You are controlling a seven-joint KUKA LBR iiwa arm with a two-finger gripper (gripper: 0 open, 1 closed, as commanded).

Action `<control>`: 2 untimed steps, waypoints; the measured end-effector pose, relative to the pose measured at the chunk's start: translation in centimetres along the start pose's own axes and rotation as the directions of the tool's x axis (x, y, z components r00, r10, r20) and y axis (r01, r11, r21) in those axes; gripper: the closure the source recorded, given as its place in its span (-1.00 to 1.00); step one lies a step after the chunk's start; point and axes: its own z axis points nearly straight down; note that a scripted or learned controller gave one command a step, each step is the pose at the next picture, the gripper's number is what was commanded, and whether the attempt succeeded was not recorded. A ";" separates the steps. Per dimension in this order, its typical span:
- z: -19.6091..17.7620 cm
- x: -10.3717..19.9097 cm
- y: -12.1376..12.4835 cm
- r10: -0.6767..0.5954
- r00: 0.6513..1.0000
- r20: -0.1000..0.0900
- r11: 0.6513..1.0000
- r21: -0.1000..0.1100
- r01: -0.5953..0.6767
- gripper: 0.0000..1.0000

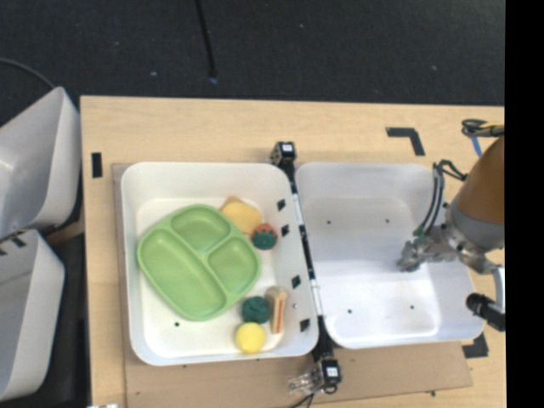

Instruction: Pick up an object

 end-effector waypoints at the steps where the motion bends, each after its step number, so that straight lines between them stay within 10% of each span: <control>1: -4.3 -0.1 -0.6 0.003 1.000 0.002 1.000 -0.006 -0.003 1.00; 2: -9.4 -0.3 -0.4 -0.006 1.000 0.003 1.000 -0.008 0.006 1.00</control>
